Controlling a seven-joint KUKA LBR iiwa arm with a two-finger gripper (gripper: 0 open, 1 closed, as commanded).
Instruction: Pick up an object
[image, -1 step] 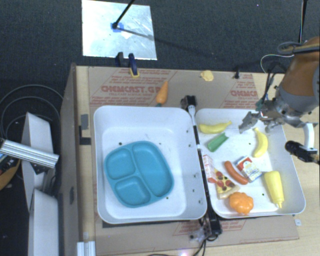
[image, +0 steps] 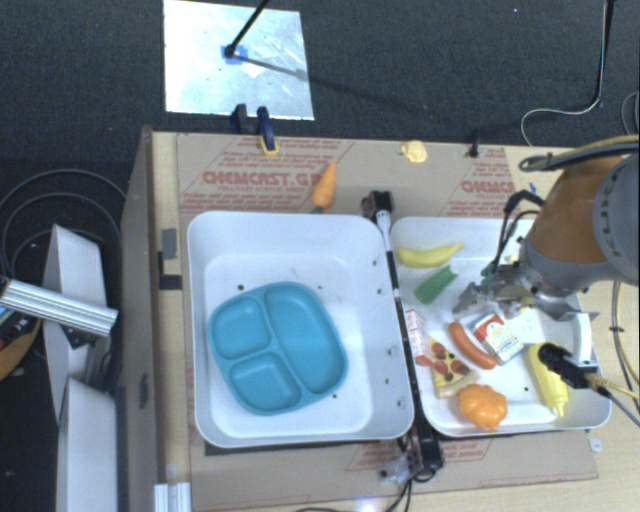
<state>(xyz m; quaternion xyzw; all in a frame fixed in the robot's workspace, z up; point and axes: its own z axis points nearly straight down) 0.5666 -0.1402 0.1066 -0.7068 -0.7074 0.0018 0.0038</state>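
White right bin (image: 600, 415) crowded; end effector (image: 483, 298) over hotdog (image: 470, 344); its state unclear.

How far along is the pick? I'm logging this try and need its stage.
Done: the arm has reached over the right bin, and the gripper sits low among the toy food, by the hot dog and small carton. In hand: nothing visibly lifted; banana, pizza slice and orange pepper lie in the bin. Left: a confirmed grasp and lift.
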